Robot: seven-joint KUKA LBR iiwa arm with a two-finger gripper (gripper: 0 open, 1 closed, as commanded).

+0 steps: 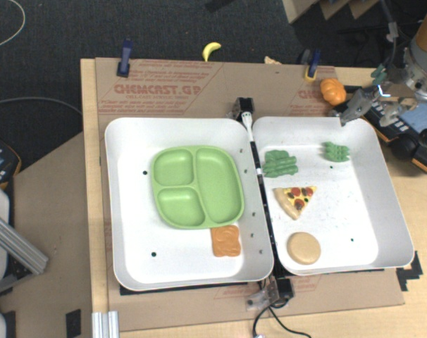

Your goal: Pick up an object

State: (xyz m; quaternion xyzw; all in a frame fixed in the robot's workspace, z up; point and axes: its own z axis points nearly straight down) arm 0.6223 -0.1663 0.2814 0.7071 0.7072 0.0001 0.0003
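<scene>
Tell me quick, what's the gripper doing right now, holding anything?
Gripper: above the right bin's far right corner, nothing visibly held; open or shut cannot be told.

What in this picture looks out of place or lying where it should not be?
Two toy foods lie outside the bins: an orange fruit on the board beyond the right bin, near the tool, and a yellow banana on the floor past the board's far edge. Nothing looks spilled or broken.

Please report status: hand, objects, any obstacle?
Hand above right bin's far edge, nothing between fingers. Pizza slice, cookie, green pieces lying in bin. No obstacle.
</scene>
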